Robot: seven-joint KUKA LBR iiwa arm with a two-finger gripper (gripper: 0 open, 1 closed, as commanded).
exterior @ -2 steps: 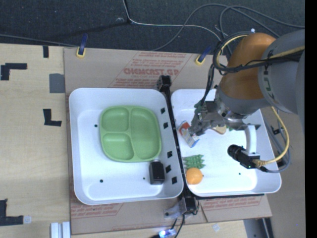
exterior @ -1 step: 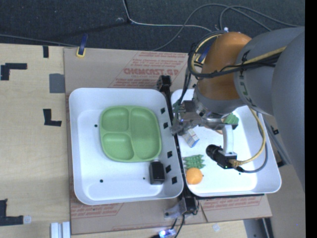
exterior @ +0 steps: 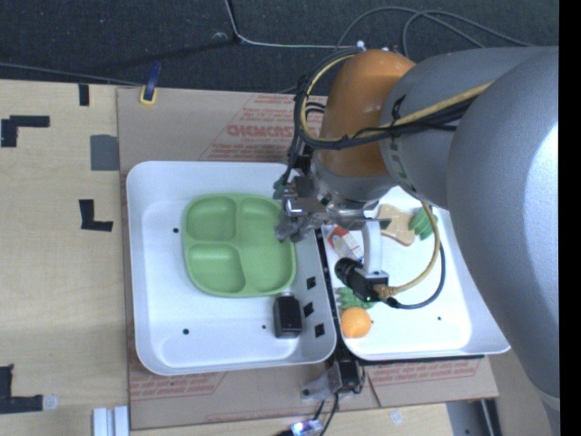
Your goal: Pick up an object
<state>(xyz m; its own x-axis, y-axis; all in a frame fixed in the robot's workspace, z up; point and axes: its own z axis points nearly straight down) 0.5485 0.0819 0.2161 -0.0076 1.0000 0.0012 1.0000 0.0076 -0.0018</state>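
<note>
My gripper (exterior: 296,211) hangs below the orange wrist band, over the ridge between the two bins, at the right rim of a green divided plate (exterior: 238,245) lying in the left bin (exterior: 152,271). A small black block (exterior: 288,316) rests in the left bin near its front right corner. In the right bin (exterior: 436,330) lie an orange ball (exterior: 356,323), a tan piece (exterior: 395,226), a green piece (exterior: 422,224) and a red-and-white item (exterior: 341,239), partly hidden by the arm.
The big grey arm (exterior: 490,180) covers most of the right bin's far side. A black fitting with a yellow cable (exterior: 359,278) hangs over the right bin's left part. Cardboard (exterior: 209,130) lies under both bins.
</note>
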